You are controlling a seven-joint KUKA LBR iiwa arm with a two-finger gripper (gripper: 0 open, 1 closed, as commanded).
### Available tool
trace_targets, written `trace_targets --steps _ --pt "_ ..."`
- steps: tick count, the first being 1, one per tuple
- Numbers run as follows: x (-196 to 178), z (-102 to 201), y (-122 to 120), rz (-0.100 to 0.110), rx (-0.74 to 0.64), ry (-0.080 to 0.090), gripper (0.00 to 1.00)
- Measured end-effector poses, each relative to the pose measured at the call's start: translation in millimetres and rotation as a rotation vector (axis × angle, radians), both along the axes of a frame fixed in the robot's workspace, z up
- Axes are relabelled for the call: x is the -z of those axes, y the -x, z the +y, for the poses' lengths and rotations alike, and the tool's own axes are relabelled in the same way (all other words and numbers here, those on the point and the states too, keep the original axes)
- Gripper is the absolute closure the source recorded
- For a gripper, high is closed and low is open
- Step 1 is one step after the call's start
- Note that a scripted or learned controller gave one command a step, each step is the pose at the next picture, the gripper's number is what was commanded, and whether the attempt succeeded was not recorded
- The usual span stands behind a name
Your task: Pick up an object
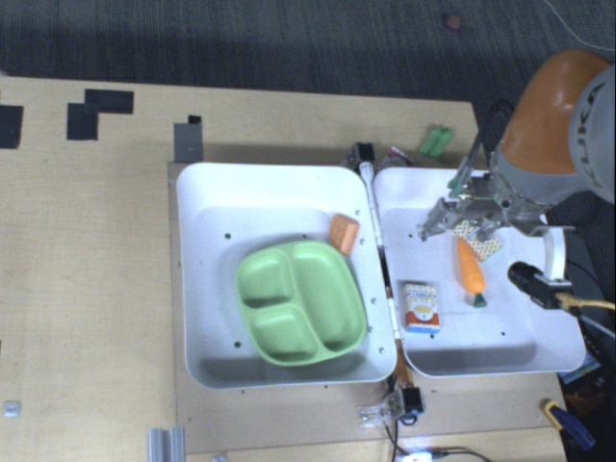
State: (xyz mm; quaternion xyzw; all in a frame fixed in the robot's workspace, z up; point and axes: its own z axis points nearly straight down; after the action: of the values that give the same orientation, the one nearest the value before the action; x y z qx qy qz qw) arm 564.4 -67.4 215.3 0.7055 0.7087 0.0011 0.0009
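In the right bin (510, 349) lie an orange carrot (470, 269) with a green tip, a small white and orange carton (421, 307), and a patterned piece (484, 242) partly under the gripper. My gripper (460, 218) hangs over the bin's upper middle, just above the carrot's top end. Nothing shows between its fingers. In the left bin (207, 258) rests a green divided plate (301, 301), with an orange block (343, 232) at its upper right edge.
A green object (436, 141) lies on the bench beyond the right bin. A black clamp (363, 152) sits at the top of the divider between the bins. Cables and connectors (399, 407) lie near the front edge. Black marks sit on the bench at far left.
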Motion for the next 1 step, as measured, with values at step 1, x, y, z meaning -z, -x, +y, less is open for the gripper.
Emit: trace_targets --steps 1 --pt "128.8 -25.8 12.6 -0.004 0.002 0.001 0.0"
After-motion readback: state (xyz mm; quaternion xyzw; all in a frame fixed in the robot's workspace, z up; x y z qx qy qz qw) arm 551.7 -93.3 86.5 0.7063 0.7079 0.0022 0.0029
